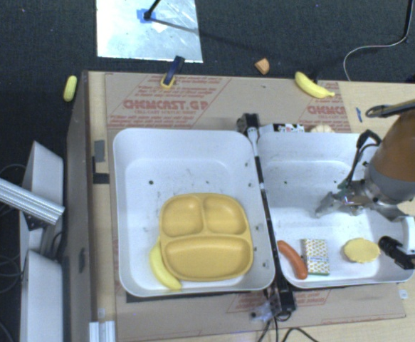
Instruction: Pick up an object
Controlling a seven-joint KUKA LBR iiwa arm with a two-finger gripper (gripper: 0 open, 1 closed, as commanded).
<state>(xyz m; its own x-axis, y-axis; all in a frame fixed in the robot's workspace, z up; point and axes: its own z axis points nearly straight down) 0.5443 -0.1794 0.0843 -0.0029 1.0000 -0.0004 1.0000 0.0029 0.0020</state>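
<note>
Approach step. Pincer (329,204) low in the right bin (300,155), fingers spread, gripping nothing — sausage (292,258), packet (315,255) and yellow disc (361,250) lie nearer the front wall. Next: shift over one, descend, close.

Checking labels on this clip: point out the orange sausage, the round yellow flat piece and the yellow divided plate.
orange sausage (292,259), camera view, middle of its length
round yellow flat piece (361,250), camera view, centre of its top
yellow divided plate (206,254), camera view, large lower compartment
</note>
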